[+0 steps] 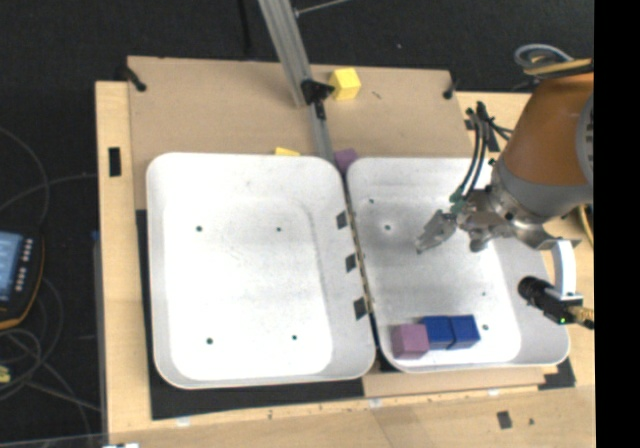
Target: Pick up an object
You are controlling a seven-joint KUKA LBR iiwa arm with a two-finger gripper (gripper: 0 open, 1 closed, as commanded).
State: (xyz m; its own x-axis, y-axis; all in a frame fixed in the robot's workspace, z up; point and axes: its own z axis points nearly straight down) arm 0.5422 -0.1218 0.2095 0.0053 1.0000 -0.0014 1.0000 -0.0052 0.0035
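In the right bin (500, 191), at its near edge, a purple block (408, 339) lies beside a blue block (449, 331); the two touch. My gripper (456, 235) hangs over the middle of that bin, well behind the blocks, on the grey arm with the orange band (553, 141). Its two fingers (433, 234) stand spread apart, open, with only the white bin floor between them.
The left bin (245, 266) lies alongside, parted from the right one by a ridge with black clips (352, 261). A slanted metal pole (285, 31) rises behind the bins. A yellow block (346, 83) sits on the board behind, and a small purple piece (345, 158) at the bins' back rim.
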